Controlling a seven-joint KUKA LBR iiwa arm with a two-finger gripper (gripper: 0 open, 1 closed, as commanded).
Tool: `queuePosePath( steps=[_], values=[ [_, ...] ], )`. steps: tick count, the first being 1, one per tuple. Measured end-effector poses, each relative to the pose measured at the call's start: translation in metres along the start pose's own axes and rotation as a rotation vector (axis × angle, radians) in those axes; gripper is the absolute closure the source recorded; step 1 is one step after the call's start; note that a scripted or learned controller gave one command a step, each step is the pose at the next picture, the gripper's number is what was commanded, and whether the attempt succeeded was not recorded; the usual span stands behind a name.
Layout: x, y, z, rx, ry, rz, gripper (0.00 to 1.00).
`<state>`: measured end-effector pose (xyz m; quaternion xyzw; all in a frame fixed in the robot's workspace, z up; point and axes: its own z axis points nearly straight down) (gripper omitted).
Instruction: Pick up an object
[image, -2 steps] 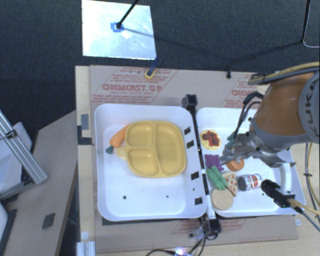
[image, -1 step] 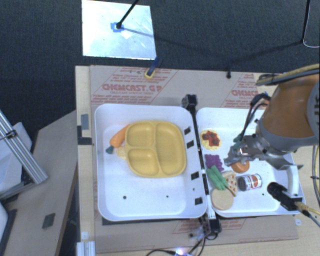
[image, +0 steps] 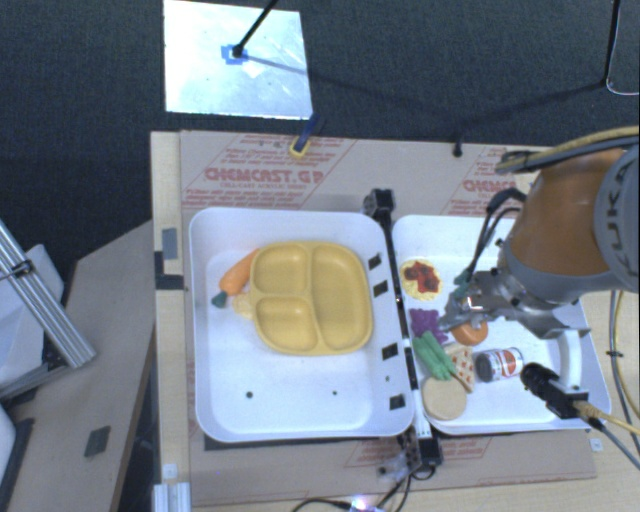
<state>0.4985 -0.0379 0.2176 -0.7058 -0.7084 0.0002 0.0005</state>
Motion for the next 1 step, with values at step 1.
queuePosePath(
  steps=[1],
  values=[
    [-0.0013, -0.0021, 0.0012, -0.001, 0.000, 0.002, 1.00]
  ],
)
